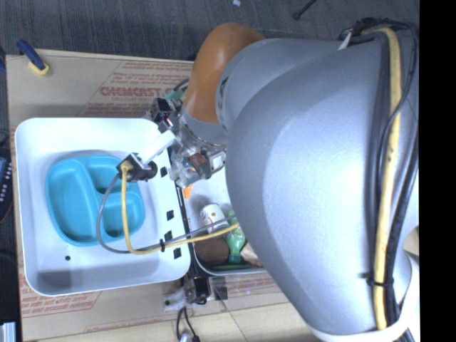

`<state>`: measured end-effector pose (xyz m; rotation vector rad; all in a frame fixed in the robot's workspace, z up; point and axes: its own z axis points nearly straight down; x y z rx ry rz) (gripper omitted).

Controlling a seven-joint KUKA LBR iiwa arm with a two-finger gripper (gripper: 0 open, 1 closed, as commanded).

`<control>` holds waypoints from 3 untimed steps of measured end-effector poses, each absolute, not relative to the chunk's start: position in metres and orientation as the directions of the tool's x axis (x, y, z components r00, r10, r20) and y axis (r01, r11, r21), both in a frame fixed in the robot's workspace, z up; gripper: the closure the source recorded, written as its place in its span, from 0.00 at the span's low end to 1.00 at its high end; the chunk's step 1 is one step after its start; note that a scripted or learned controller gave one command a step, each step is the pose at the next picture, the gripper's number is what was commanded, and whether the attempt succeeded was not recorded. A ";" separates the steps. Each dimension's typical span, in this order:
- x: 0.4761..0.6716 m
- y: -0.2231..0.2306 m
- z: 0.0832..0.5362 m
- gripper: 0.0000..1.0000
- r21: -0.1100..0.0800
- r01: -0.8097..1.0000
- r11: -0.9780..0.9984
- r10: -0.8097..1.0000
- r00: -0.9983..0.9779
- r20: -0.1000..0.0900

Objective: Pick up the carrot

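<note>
A small orange piece [187,189], probably the carrot, peeks out just below my gripper [191,164] at the near-left corner of the right bin [191,242]. The gripper hangs over the divide between the two bins, right above that orange piece. The grey arm with its orange band [214,55] covers most of the right bin and hides the rest of the carrot.
The left bin [43,130] holds a blue divided tray [85,198]. A yellow cable [127,219] loops over it. In the right bin lie a white cylinder-like item [211,214], a brown object [210,251] and a green one [236,242]. Cardboard [107,77] lies beneath the bins.
</note>
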<state>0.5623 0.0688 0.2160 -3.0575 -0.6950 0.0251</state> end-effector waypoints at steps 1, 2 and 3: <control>0.498 0.032 0.190 1.00 -0.007 0.380 -0.925 0.380 0.925 -0.014; 0.476 0.071 0.244 1.00 -0.002 0.248 -0.969 0.248 0.969 -0.007; 0.476 0.071 0.252 1.00 0.000 0.261 -0.965 0.261 0.965 -0.018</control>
